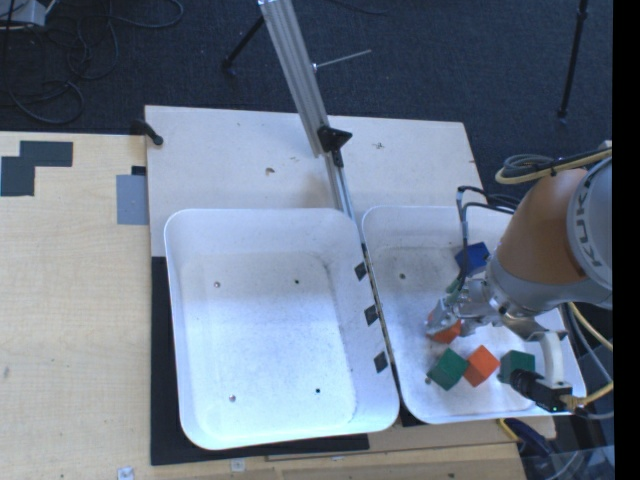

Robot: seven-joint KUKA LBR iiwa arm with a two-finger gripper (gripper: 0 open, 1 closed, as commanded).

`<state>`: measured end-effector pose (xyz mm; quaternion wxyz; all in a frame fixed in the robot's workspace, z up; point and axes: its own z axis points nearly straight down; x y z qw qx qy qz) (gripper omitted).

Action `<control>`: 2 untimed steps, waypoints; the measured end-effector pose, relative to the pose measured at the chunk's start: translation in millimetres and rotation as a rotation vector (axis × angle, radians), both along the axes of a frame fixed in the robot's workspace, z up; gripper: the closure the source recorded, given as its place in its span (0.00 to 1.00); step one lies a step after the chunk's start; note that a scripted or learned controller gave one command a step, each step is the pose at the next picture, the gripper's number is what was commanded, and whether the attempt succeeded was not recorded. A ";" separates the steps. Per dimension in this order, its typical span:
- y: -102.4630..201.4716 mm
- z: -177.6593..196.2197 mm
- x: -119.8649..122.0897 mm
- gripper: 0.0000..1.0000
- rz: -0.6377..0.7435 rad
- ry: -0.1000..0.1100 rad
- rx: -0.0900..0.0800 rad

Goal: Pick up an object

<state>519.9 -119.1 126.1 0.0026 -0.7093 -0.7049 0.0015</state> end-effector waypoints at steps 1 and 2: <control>97.9 66.7 31.8 1.00 0.014 -0.009 -0.001; 113.5 109.6 33.0 1.00 0.008 -0.008 -0.001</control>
